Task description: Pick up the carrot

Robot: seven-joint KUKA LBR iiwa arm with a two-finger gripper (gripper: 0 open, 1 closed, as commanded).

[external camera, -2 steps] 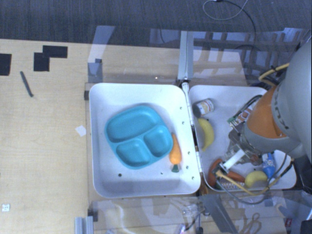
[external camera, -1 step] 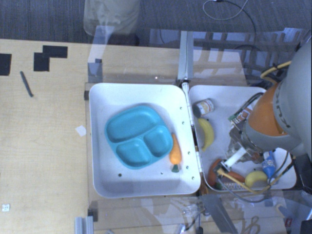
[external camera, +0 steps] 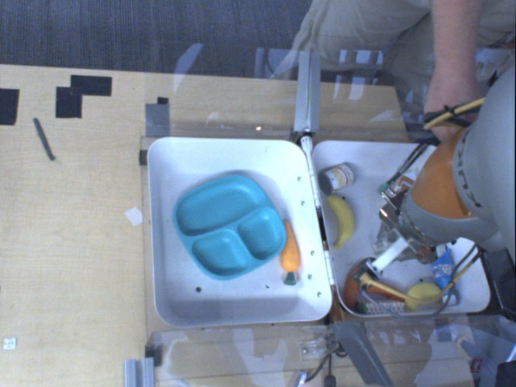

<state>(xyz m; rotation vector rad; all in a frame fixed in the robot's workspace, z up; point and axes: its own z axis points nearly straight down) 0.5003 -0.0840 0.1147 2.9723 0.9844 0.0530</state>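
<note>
Left bin [external camera: 161,297] holds the carrot [external camera: 289,252], well apart from the gripper [external camera: 379,266], grip state unclear.

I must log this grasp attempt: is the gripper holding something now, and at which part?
It cannot be told. The gripper hangs over the right white bin, while the orange carrot lies untouched in the left bin.

The blue divided plate [external camera: 230,226] is looking like smooth plastic, the bench [external camera: 72,240] like matt pale wood.
</note>
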